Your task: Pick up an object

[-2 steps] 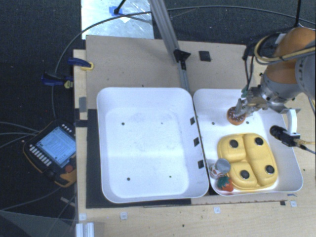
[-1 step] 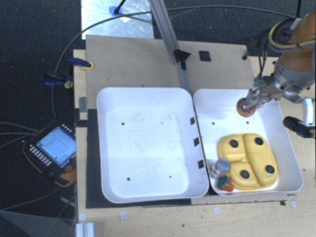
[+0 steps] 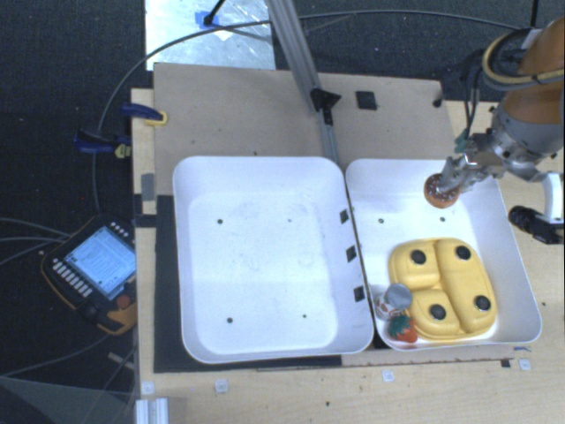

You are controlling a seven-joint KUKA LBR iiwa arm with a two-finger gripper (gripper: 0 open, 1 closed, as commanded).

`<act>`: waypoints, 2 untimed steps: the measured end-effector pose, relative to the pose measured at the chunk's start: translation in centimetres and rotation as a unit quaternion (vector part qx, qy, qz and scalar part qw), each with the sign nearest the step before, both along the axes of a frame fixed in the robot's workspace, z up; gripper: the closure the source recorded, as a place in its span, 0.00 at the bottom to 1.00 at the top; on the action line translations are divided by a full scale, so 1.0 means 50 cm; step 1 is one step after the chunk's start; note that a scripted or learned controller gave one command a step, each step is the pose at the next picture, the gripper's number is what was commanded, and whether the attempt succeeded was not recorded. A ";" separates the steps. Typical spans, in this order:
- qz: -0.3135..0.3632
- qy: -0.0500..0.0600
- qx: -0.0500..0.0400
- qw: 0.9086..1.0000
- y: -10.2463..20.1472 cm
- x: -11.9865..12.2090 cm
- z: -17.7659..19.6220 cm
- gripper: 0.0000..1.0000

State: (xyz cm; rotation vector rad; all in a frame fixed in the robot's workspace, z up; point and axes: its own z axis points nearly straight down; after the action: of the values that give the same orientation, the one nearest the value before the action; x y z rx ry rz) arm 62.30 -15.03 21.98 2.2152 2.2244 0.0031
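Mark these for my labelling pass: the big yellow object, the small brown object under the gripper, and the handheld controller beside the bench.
yellow object (image 3: 446, 288), camera view, its top between the black dots.
brown object (image 3: 439, 193), camera view, its lower rim.
handheld controller (image 3: 99, 261), camera view, its lit screen.

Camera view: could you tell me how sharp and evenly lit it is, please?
Camera view: soft overall, so the small items beside the yellow object blur together; the white bins are bright and nearly featureless; glare on the shiny panel up top; the dark floor loses detail.
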 end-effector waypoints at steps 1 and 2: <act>0.002 0.000 0.000 1.000 0.107 0.004 0.023 1.00; 0.003 0.000 0.001 1.000 0.207 0.021 0.002 1.00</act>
State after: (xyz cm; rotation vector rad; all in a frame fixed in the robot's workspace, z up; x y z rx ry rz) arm 63.34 -4.70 22.08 2.2101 2.2312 0.0038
